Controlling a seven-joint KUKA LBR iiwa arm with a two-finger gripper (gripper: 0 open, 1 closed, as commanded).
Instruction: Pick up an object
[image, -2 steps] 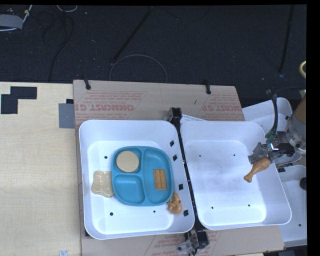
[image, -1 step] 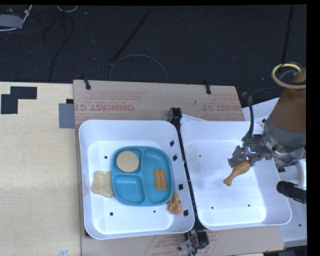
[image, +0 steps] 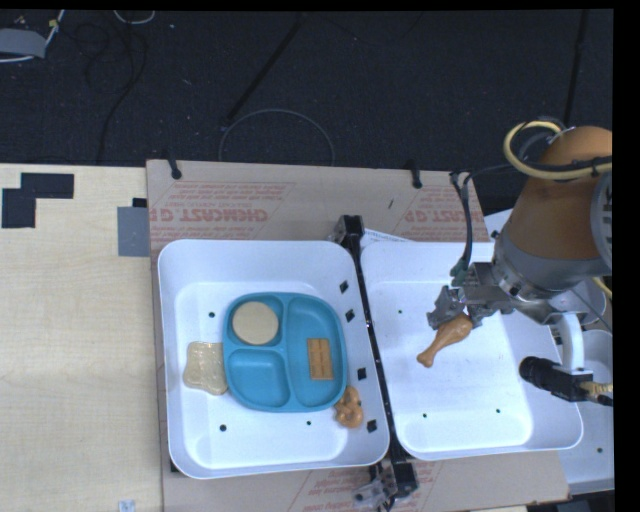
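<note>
Claw grips the drumstick by its thick end, over the right bin. Risk: hold is off-centre w/ thin end hanging, so it may swing and slip.

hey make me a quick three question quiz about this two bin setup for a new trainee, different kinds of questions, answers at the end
1. True or false: the blue divided plate sits in the right bin.
2. Which item is at the gripper? A) tan drumstick-shaped toy B) round cracker C) pale piece beside the plate
3. Fill in: the small orange-brown piece lies off the plate's lower ____ corner.

Key: 1 false, it sits in the left bin; 2 A; 3 right.
</note>
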